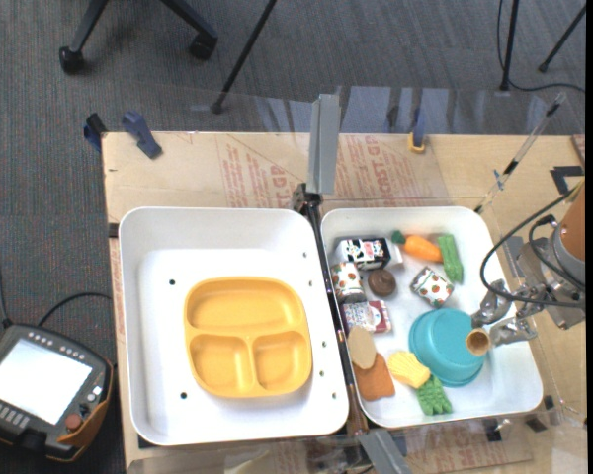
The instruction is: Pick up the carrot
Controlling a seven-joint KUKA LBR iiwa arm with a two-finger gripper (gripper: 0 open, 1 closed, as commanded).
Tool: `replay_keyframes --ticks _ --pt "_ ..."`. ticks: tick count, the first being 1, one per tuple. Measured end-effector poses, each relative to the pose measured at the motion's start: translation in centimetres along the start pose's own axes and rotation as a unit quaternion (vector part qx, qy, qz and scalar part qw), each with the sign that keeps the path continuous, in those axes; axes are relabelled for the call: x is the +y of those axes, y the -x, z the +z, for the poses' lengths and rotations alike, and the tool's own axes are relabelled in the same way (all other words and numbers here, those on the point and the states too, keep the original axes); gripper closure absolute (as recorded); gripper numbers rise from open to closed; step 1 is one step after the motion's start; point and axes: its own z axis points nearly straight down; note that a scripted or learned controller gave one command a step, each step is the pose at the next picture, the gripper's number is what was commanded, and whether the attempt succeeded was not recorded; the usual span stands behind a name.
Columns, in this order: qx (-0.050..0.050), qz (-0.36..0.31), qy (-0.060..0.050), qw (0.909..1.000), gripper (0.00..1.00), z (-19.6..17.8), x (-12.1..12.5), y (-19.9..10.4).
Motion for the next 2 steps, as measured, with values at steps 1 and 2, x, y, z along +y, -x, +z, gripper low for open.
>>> replay_keyframes --ticks 1,2 --pt "-0.003 -0.047 -0.003 0.9989 1.0 -15.9 0.3 -1.8" --pt "0.004 -0.162 0.006 0.9868 1.0 -4.2 0.4 -1.5"
